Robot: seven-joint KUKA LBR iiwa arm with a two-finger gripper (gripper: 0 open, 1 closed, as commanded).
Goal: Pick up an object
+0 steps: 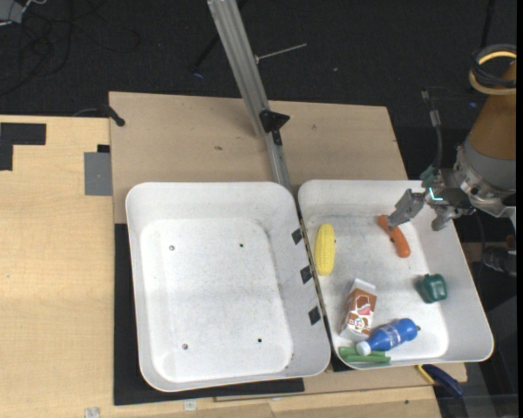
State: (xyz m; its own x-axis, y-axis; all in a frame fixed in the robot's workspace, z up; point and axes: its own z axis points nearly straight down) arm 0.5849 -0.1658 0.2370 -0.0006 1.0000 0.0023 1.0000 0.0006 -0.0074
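Orange carrot (pixel 395 234) lies near the far edge of the right bin (pixel 471 333), beside the end effector (pixel 425 207), whose fingers stand spread open, gripping nothing. Yellow corn (pixel 325 248), a carton (pixel 360 308), a blue bottle (pixel 391 334) and a green object (pixel 432 288) share the bin.

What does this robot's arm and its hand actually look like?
The arm enters from the right: a rounded body that reads orange-tan here, topped by a pale ring, with a grey collar at the wrist. Below it sits the gripper, a dark grey metal assembly with two slim angular fingers and a small teal-lit spot between them. A thin dark cable runs alongside the wrist.
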